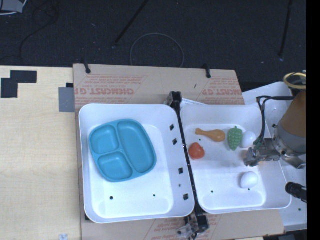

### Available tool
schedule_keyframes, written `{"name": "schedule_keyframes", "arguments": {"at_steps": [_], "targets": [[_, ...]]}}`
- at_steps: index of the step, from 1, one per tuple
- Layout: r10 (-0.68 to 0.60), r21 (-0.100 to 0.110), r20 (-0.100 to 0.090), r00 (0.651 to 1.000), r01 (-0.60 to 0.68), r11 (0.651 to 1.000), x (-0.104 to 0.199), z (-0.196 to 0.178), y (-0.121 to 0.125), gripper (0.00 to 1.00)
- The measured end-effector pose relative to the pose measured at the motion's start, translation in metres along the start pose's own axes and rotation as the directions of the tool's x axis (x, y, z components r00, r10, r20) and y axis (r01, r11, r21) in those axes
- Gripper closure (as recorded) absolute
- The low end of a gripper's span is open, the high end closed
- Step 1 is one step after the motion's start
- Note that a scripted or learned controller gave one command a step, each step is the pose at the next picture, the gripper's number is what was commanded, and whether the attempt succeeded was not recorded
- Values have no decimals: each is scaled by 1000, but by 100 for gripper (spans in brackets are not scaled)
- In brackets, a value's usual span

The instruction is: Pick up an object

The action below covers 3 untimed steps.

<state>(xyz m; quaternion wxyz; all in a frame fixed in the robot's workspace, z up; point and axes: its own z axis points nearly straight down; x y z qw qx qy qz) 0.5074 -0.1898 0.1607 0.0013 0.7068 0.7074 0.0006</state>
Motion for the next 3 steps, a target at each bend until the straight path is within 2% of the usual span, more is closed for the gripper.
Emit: {"name": "schedule_keyframes", "arguments": {"at_steps": [2,3], "targets": [[-1,0,0,1000,1,1000,3,-92,-8,100],[-5,6,-4,1000,5,1000,63,-82,-2,100]]}}
